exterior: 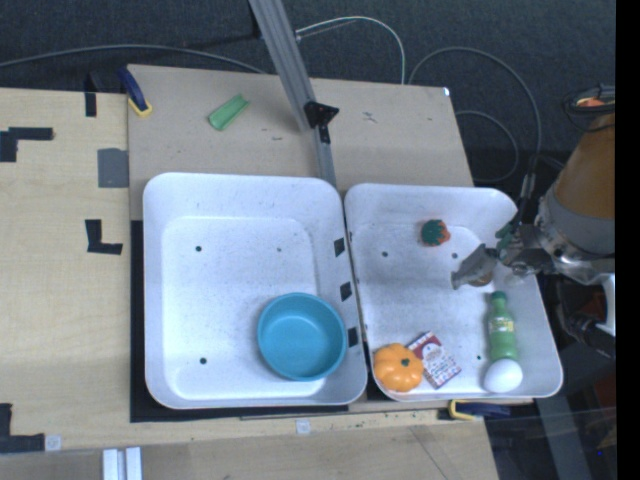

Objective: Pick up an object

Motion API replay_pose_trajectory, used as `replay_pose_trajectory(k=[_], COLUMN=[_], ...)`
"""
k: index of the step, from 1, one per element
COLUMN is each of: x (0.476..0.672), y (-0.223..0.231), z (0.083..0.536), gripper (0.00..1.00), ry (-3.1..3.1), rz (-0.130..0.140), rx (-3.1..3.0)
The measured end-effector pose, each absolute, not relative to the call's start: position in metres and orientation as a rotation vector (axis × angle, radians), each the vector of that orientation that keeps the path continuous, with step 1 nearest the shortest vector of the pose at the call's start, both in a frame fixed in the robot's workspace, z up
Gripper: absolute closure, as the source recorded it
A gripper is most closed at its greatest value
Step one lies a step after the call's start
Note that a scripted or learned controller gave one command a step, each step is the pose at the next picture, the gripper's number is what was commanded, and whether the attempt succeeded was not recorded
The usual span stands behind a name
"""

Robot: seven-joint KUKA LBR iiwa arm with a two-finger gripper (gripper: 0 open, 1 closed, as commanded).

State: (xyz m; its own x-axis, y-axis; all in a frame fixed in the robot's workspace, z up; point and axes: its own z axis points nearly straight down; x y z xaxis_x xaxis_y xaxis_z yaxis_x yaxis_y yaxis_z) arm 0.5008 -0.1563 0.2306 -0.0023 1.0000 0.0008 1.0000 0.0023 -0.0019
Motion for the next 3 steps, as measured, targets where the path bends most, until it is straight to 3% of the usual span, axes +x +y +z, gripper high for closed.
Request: replay_pose_trajectory(k=[1,3], x=[0.501,0.496], y=[-0.156,-0.146], z=[0.231,0.140], gripper=[0.00,0.00], ry=[-2.223,-2.218], rz=[0.001,0.006], rx=[-2.218,-2.216])
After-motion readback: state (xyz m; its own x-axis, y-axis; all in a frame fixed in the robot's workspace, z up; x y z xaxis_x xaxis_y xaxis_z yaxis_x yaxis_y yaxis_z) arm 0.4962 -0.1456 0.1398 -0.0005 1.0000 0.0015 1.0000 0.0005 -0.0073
